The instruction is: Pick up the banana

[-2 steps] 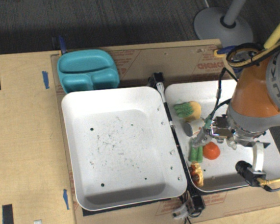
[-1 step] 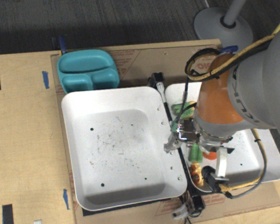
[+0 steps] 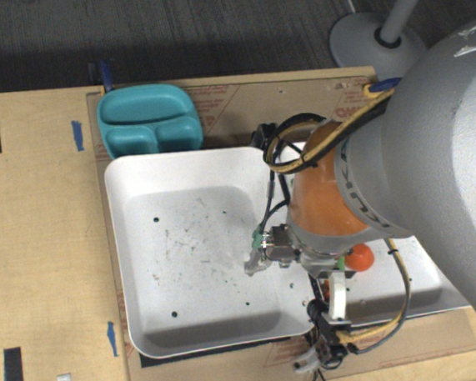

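Arm (image 3: 435, 150) reaches in from the right and hangs over the divide between the two white bins. Gripper (image 3: 265, 254) sits low at the right edge of the left bin (image 3: 142, 236); whether it is released or clenched, cannot tell, as the wrist covers it from above.

Banana: not located. Judgement: if present it lies in the right bin (image 3: 423, 281), most of which is hidden under the arm.

Containers: left bin floor carries scuff marks and a few dark specks, no objects. Right bin shows a small orange ball (image 3: 360, 257) just beside the wrist. Teal tray (image 3: 149, 119) rests on the surface behind the left bin, its two compartments without visible contents.

Step in hand, judged: approach. To do it well, clear the view, find the fruit, then descend across its narrow width near mid-length.
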You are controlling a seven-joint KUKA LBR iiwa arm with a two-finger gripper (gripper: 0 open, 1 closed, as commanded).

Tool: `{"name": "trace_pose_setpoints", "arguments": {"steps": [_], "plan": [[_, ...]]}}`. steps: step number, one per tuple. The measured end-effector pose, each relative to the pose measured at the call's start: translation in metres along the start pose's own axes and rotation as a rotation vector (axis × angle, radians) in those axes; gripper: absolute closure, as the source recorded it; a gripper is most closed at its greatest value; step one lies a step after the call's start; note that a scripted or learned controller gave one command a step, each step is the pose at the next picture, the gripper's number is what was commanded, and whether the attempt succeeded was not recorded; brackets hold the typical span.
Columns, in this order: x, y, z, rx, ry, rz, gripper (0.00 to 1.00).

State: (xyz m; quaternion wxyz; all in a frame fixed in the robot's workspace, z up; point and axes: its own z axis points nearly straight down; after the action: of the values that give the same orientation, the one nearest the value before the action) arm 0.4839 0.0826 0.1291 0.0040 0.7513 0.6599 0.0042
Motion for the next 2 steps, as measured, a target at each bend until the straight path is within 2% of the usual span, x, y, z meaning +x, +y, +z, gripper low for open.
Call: {"name": "trace_pose_setpoints", "arguments": {"steps": [1,2], "plan": [[0.015,0.001,0.005,-0.009,0.0,-0.113,0.0],[0.001,0.003,-0.006,-0.014,-0.022,-0.095,1.0]]}}
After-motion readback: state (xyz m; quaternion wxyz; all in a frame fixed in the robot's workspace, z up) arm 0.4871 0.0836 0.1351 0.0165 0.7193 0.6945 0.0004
